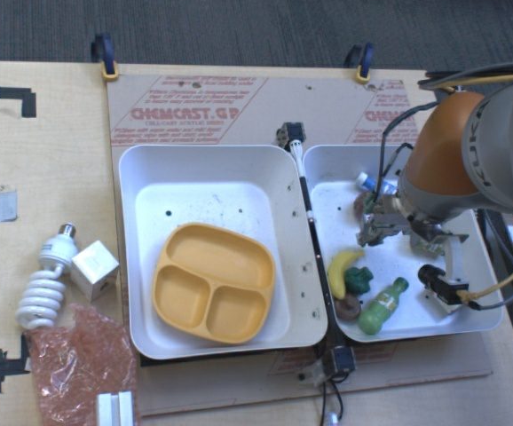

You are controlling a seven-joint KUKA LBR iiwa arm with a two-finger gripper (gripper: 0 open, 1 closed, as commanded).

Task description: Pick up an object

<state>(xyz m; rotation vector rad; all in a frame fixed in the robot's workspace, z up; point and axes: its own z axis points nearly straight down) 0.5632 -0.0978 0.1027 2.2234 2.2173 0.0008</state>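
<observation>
Near, right bin [496, 319]: green bottle [382, 306], yellow banana [342, 272], dark green toy [359, 280] and a small brown piece [349, 307], clustered at its near left; left bin [132, 238]: orange divided tray [213, 281]. Mid right bin: hand [376, 227] low over the floor, just far of the banana, nothing visibly between its fingers, spread cannot be told. Judged step: descent toward a grasp, no object secured yet; next move calls for settling over one item, likely the banana, closing, then lifting.

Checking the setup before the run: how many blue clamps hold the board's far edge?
2: one blue clamp at the board's far-left corner, another near its far right. The arm may hide more.
</observation>
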